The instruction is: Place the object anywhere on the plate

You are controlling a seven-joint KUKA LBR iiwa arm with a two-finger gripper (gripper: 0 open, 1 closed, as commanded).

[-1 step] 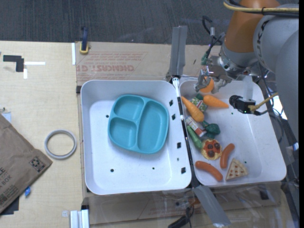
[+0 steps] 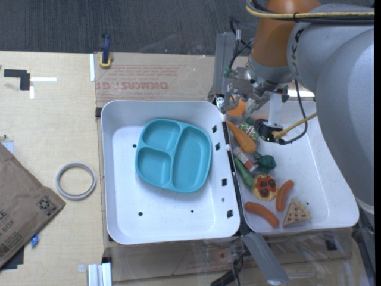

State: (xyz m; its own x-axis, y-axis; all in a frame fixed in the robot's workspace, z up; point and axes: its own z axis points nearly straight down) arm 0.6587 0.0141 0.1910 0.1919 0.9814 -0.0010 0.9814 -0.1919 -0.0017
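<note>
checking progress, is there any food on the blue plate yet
No, the plate lies bare in the left bin; the toy food is all in the right bin.

Bright, even overhead light washes the bench; the two white bins (image 2: 119, 219) come close to overexposed, their rims nearly blown out; the turquoise divided plate (image 2: 174, 155) throws only a thin, soft shadow; a dull sheen lies on the arm's orange band (image 2: 277, 31); the grey arm (image 2: 345, 88) looms large and slightly soft at right; the dark floor above stays dim and grainy.
</note>
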